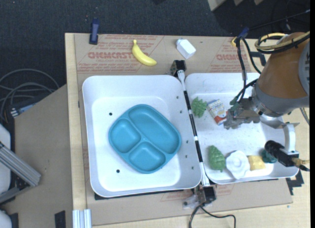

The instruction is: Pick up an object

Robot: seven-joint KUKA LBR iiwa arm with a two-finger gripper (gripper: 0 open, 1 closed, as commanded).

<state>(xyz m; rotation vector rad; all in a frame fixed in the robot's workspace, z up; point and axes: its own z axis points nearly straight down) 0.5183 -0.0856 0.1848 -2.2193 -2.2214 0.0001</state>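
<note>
- Nearest the claw is one small flat packet (pixel 215 109), pale with an orange-red corner and a smooth-looking wrapper. It lies in the upper middle of the right bin (pixel 221 86).
- The claw (pixel 229 121) points down into that bin just right of the packet, near its orange corner. We cannot tell whether it is open or closed. It may be touching the packet, but the view is too coarse for us to be sure.
- We count two bumpy green pieces shaped like broccoli. One green lump (pixel 199 107) lies just left of the packet by the bin's left wall, and the second green lump (pixel 215 157) lies near the front wall.
- Just right of the second green lump sits one white knobbly piece (pixel 236 164), rounded and glossy, and beside that is one small yellow block (pixel 256 162).
- The arm (pixel 283 81) reaches in from the right, with its broad orange band above the grey wrist, and bends down over the right half of the right bin.
- The left bin (pixel 98 94), shallow and white with rounded corners, holds one blue plastic plate (pixel 143 137) with three compartments, lying at a slant.
- Both bins stand on brown cardboard (pixel 113 54) printed in red. Behind the bins it bears one yellow banana (pixel 142 54) and one white block (pixel 186 48), well apart from each other.
- One small dark blue piece (pixel 94 30) sits at the cardboard's far left corner.
</note>
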